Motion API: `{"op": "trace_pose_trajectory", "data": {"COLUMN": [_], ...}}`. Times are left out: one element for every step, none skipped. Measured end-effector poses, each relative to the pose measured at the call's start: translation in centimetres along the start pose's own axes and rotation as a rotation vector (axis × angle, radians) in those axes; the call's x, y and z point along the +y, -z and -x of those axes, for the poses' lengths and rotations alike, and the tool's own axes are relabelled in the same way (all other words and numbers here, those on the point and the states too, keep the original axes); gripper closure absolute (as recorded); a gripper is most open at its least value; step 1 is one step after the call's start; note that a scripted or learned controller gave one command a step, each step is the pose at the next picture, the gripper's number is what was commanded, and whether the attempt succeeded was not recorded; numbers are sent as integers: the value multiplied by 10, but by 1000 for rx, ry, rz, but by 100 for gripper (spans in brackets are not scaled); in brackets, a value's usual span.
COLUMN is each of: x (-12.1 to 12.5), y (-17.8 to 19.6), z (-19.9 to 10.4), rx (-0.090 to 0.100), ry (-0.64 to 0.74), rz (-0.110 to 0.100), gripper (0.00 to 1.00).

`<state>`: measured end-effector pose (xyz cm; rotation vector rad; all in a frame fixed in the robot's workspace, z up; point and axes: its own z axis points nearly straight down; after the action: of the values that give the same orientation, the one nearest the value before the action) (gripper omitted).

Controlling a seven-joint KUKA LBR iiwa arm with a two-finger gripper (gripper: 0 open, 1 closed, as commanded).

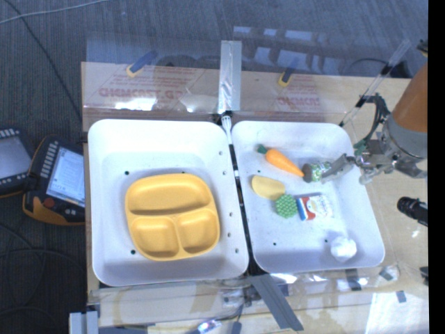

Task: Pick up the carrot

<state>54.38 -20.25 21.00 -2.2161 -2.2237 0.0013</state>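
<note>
Carrot (281, 160) lies in the upper left part of the right bin (361, 221), orange body slanting down toward the right, green top pointing to the bin's upper left corner. It rests flat on the bin floor, so nothing of the pick is done as far as the frame shows. The gripper (313, 172) sits low in the same bin, just beside the carrot's thick lower end, and something green and grey shows at its tip (too blurred to tell what it is, or whether it is part of the tool). Whether the jaws are spread or closed cannot be told from this angle; the carrot is not seen between them. What is left, by my judgement, is the whole grasp: getting around the carrot, closing, and lifting it clear of the bin.

Counted: two white bins, side by side. The left bin (104, 207) holds one yellow divided tray (170, 214) with three compartments. The right bin holds one carrot, one pale yellow piece (267, 186) just below it, one green knobbly item (286, 205) touching or nearly touching a small red, white and blue packet (313, 206), and one white lump (342, 247) near the lower right corner. One arm (410, 127) reaches in from the right.
</note>
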Motion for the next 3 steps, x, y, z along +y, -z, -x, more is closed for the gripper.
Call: {"op": "trace_pose_trajectory", "data": {"x": [77, 122, 124], "y": [-61, -103, -104], "z": [-53, -11, -38], "rx": [-2, -19, -34], "ry": [171, 155, 419], "rz": [0, 42, 25], "gripper": [0, 0, 0]}}
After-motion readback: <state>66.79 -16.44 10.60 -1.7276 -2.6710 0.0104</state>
